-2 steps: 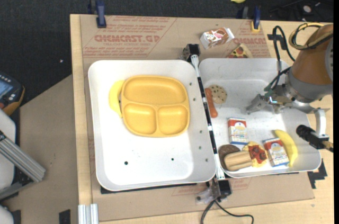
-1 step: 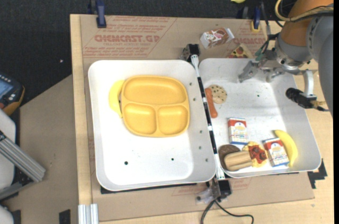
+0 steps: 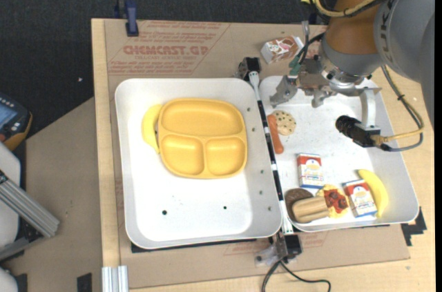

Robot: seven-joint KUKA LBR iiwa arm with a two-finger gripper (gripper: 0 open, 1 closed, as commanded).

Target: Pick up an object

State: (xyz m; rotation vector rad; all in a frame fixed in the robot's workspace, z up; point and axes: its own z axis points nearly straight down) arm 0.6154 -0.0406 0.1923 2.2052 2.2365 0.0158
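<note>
My gripper [image 3: 298, 96] hangs over the far left corner of the right bin [image 3: 395, 166], open, with nothing between its fingers [image 3: 277, 95]. Just below it lie a round speckled cookie [image 3: 284, 123] and an orange carrot stick [image 3: 275, 135] by the bin's left wall. Nearer the front sit a red-and-white carton [image 3: 310, 170], a second carton [image 3: 360, 199], a banana [image 3: 376, 188], a small red item [image 3: 335, 199] and a brown wooden piece [image 3: 306, 207].
The left bin [image 3: 131, 166] holds a yellow divided plate [image 3: 202, 136] with a yellow piece [image 3: 148, 125] under its left edge. A small packet [image 3: 279, 49] lies on the bench behind the bins. A blue clamp [image 3: 129, 14] grips the board's far edge.
</note>
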